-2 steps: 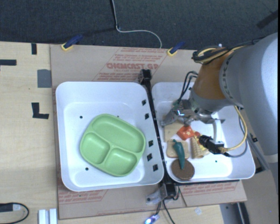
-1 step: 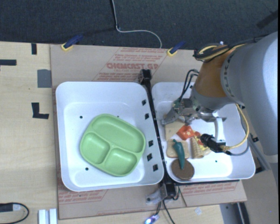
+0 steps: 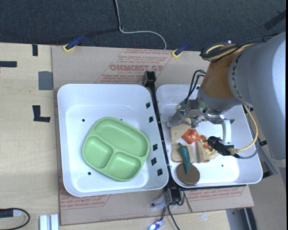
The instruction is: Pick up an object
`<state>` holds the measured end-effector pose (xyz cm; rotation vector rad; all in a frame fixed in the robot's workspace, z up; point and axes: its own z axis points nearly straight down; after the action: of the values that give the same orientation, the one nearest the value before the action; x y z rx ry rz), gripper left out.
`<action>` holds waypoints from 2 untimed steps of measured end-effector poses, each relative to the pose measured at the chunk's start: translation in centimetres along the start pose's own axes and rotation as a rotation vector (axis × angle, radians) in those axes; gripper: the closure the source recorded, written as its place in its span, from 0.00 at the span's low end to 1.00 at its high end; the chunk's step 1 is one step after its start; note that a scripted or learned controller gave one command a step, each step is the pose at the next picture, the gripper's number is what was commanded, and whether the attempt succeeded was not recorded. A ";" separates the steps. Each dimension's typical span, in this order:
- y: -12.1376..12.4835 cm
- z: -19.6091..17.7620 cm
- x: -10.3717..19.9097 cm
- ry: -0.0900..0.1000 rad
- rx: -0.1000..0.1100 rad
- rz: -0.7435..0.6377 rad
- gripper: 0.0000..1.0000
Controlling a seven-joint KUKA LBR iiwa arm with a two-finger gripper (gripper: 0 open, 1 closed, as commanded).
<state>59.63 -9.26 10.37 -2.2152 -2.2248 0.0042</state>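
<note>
My gripper (image 3: 184, 119) hangs low over the back left part of the right bin (image 3: 249, 171), just above a cluster of small objects. Right below it lies a red-orange piece (image 3: 192, 137). In front of that are a small green pepper-shaped item (image 3: 184, 153), a tan block (image 3: 201, 153) and a brown round disc (image 3: 188, 175) near the bin's front wall. The wrist and arm (image 3: 221, 83) hide the rear of this bin. Nothing is visibly held.
The left bin (image 3: 72, 104) holds a light green divided plate (image 3: 116, 148). A black divider (image 3: 156, 128) runs between the two bins. A yellow cable with a black connector (image 3: 220, 146) hangs off the wrist over the right bin.
</note>
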 end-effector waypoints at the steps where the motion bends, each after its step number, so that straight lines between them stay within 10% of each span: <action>1: 0.0 -0.9 0.1 0.000 0.002 -0.002 1.00; 2: -0.1 -1.8 0.2 0.001 0.004 -0.004 1.00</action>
<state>59.57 -9.09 12.16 -2.2085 -2.2269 0.0074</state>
